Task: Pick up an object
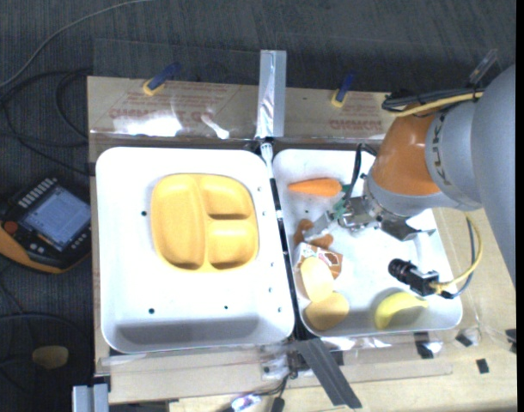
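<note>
Bench contents, as you had them before you:

- Left bin [116, 264]: one yellow divided plate [204, 221], lying flat near its middle.
- Right bin [369, 269]: one carrot [313, 186], lying lengthwise along the far wall. One small brown piece [305, 227] sat just below the carrot, near the wall shared with the left bin. One pale yellow piece [312, 275] had an orange-and-white scrap [332, 261] touching its upper right side. One tan rounded lump [328, 312] rested against the near wall, touching the pale piece. One yellow-green fruit [398, 309] lay in the near right corner, well apart from the carrot.
- Gripper [346, 213]: low inside the right bin, just beside the carrot's right end and right of the brown piece. You could not tell how wide it stood, nor whether it held anything.
- Off the bench: one handheld control box [43, 223] on the dark floor to the left.
</note>
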### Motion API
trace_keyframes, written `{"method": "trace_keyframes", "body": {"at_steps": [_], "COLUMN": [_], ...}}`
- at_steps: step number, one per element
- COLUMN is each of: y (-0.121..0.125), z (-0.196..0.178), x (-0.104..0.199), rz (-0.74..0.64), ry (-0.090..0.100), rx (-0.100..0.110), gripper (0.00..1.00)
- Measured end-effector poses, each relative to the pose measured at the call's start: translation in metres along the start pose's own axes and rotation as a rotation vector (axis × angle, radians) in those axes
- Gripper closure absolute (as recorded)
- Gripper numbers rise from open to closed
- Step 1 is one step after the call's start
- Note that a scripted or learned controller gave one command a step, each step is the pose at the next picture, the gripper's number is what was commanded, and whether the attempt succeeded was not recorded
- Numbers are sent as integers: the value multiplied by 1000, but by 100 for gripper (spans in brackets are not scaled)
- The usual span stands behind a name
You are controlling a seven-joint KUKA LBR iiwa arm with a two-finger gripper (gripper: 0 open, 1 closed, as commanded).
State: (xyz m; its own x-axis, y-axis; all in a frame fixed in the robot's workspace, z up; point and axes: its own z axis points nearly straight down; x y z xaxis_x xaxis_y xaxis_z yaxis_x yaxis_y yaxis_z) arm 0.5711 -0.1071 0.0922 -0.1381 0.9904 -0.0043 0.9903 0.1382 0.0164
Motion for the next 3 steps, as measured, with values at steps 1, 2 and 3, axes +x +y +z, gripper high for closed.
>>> {"method": "trace_keyframes", "body": {"at_steps": [1, 2, 3], "y": [7, 8, 60], "z": [1, -9, -186], "x": [-12, -12, 25], "rz": [49, 49, -48], "ry": [6, 6, 2], "rx": [3, -1, 17], "gripper": [0, 100, 100]}}
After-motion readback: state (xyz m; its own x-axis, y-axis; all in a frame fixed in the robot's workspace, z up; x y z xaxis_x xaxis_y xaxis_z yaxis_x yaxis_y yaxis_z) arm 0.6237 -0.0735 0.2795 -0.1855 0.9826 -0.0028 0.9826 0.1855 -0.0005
